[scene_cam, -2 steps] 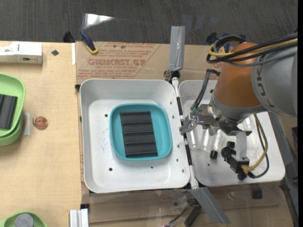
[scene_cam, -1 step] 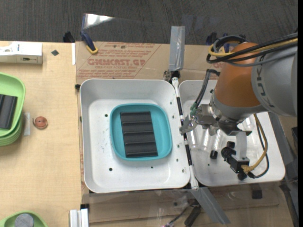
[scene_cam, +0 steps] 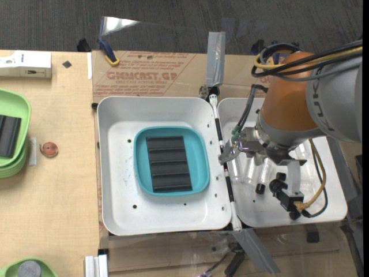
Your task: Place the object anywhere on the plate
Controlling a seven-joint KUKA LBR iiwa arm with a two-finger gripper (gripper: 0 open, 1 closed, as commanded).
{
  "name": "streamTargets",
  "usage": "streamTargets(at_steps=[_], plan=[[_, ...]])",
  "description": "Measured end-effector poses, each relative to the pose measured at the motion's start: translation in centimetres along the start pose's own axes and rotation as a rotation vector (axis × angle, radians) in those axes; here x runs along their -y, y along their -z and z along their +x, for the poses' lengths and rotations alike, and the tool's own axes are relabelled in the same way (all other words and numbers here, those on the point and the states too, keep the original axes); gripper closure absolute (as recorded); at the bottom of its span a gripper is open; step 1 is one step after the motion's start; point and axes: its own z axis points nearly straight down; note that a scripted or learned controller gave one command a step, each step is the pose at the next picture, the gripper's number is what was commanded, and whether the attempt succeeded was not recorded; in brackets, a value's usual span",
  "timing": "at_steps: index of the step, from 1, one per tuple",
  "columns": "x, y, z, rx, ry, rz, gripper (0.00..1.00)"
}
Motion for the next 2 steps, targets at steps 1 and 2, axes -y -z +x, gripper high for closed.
streamTargets(at_steps=[1, 2], plan=[[0.00, 0.00, 0.00, 0.000, 0.000, 0.000, 0.00], [0.00, 0.00, 0.00, 0.000, 0.000, 0.000, 0.00]])
